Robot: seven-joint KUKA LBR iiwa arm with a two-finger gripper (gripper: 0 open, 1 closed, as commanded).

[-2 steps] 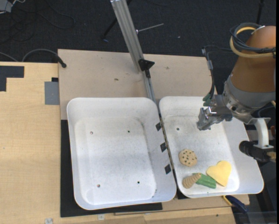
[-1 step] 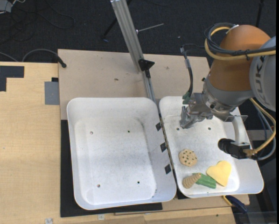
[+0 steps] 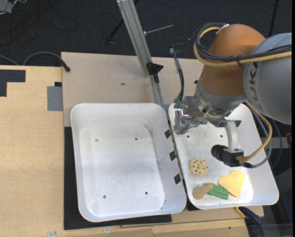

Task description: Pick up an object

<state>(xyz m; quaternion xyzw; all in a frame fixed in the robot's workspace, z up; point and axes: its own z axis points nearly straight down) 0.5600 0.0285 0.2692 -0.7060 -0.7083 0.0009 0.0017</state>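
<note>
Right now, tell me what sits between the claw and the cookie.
Nothing visible. The claw is at the right bin's upper left; the cookie lies below it, with bare floor between.

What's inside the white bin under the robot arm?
In the right bin: a cookie, a yellow heart, a green piece and a tan piece. The arm covers the far end.

floor (image 3: 63,14): dark, cables strewn | bench (image 3: 24,132): pale wood (black patches) | aluminium rail (image 3: 137,38): leaning upright
</note>
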